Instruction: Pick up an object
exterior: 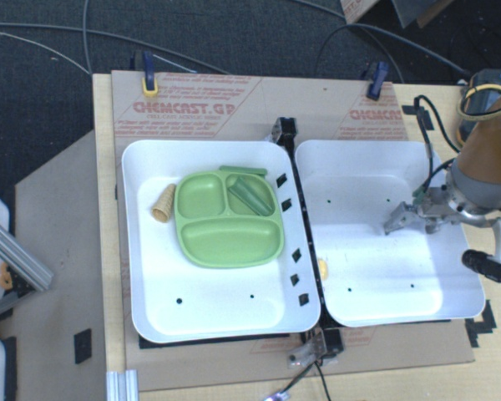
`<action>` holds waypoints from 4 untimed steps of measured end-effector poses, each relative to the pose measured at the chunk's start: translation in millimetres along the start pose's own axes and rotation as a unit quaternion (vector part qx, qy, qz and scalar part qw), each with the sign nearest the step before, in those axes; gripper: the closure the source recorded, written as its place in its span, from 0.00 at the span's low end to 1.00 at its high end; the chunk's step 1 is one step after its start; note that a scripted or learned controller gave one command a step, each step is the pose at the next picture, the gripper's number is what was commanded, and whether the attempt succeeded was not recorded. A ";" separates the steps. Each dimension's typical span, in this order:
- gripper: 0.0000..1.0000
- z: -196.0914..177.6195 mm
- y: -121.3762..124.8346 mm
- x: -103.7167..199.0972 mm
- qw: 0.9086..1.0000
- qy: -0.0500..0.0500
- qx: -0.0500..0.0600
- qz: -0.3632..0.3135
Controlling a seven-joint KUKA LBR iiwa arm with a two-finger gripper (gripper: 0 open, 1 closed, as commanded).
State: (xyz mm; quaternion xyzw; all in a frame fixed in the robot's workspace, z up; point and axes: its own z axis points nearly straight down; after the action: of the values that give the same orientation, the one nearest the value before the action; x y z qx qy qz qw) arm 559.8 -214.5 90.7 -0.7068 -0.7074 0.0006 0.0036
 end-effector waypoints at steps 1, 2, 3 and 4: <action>1.00 -14.7 1.7 -0.9 1.000 -0.001 -0.003 0.000; 1.00 -70.2 -7.0 2.6 1.000 -0.003 -0.005 0.000; 1.00 -128.4 -10.8 -6.4 1.000 -0.004 -0.006 0.001; 1.00 -136.6 -10.1 -6.7 1.000 -0.003 -0.005 0.000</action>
State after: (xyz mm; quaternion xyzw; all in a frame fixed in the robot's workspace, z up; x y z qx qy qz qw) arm 550.6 -221.8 227.4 -0.7069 -0.7074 -0.0007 -0.0016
